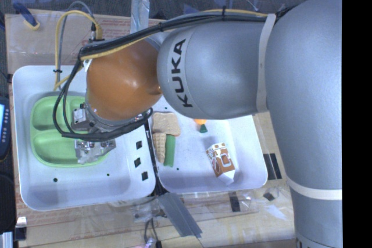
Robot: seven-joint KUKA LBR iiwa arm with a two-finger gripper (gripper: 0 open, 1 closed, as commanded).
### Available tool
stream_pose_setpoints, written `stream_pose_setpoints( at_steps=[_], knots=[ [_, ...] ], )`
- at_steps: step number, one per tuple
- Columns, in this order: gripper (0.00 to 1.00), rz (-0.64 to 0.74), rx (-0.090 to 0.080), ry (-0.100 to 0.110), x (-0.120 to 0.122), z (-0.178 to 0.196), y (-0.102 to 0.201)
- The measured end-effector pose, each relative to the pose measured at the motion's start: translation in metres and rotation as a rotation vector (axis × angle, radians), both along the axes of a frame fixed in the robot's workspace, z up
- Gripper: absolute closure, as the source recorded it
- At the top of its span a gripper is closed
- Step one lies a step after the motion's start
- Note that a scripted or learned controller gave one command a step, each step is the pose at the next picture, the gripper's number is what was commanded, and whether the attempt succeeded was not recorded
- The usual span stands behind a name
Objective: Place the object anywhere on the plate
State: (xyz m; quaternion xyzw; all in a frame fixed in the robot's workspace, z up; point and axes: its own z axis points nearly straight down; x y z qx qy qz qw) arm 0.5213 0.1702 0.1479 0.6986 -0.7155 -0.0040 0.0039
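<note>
In the left bin point(35, 183) lies a green two-part plate point(46, 136), and the gripper point(93, 150) hangs over its right edge; whether it is open or closed cannot be told, nor whether it holds anything. In the right bin point(250, 174), well apart from the gripper, lie a tan waffle-like piece point(164, 123), a green stick point(170, 150) touching it, a small carrot-like piece point(201, 125) and a brown-and-white carton point(221, 161).

A wooden bench point(35, 32) carries two shallow white bins side by side: the left bin point(70, 189) and the right bin point(250, 177) (their inner edges touching).
</note>
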Motion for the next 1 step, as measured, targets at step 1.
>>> stream_pose_setpoints(
  at_steps=[1],
  knots=[
    [0.00,-0.003,0.001,-0.009,0.0028,0.0041,-0.0010]
  ],
)
